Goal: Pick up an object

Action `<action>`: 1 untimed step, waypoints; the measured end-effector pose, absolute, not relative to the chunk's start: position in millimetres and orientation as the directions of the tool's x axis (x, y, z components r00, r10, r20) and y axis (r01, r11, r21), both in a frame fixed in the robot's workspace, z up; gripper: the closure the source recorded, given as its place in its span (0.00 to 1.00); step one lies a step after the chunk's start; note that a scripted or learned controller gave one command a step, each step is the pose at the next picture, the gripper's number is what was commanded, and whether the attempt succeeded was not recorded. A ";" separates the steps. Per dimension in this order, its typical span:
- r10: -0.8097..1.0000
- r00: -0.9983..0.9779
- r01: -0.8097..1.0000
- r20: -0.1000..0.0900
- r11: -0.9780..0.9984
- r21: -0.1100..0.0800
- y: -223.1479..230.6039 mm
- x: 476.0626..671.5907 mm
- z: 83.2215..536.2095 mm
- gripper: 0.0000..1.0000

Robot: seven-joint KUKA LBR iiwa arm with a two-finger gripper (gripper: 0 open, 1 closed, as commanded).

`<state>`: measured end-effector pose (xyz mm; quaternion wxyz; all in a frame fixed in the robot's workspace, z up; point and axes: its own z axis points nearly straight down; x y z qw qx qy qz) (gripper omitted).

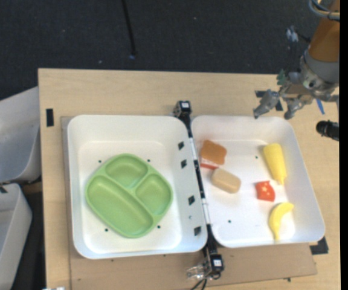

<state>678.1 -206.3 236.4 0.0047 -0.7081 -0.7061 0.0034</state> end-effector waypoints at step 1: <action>1.000 0.000 1.000 -0.001 0.000 0.002 -205.9 680.8 245.5 0.00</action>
